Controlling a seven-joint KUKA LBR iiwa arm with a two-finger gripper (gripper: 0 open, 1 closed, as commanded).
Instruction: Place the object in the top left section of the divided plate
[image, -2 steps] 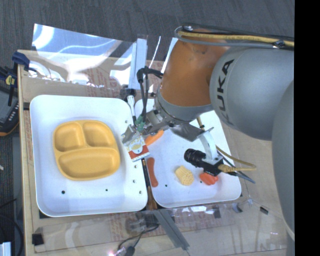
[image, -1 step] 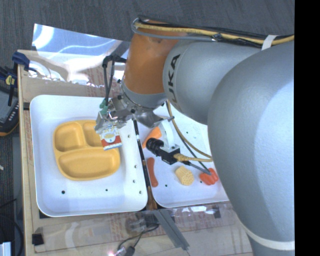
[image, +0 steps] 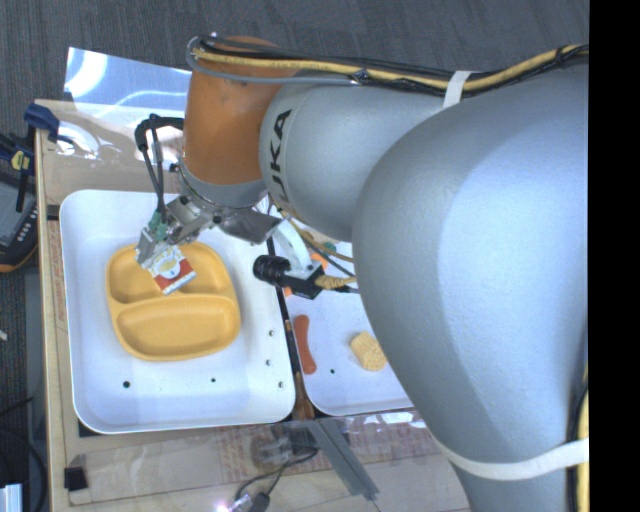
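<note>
Atop a wooden worktop (image: 150, 465), two white bins; in the left bin (image: 80, 390), a yellow divided plate (image: 175, 325). Directly beneath the gripper (image: 160, 235), a small red-and-white packet (image: 170, 272) over the plate's upper sections. Hard to tell whether gripped or released.

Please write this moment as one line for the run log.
arm: over left bin | gripper: above yellow divided plate | small red-white object: at gripper tip, over upper plate sections | grasp: unclear | placement: not confirmed

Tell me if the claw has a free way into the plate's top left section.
Probably yes: the claw hovers over the yellow divided plate, near its upper sections, with a small red-and-white object under it and nothing else blocking.
</note>
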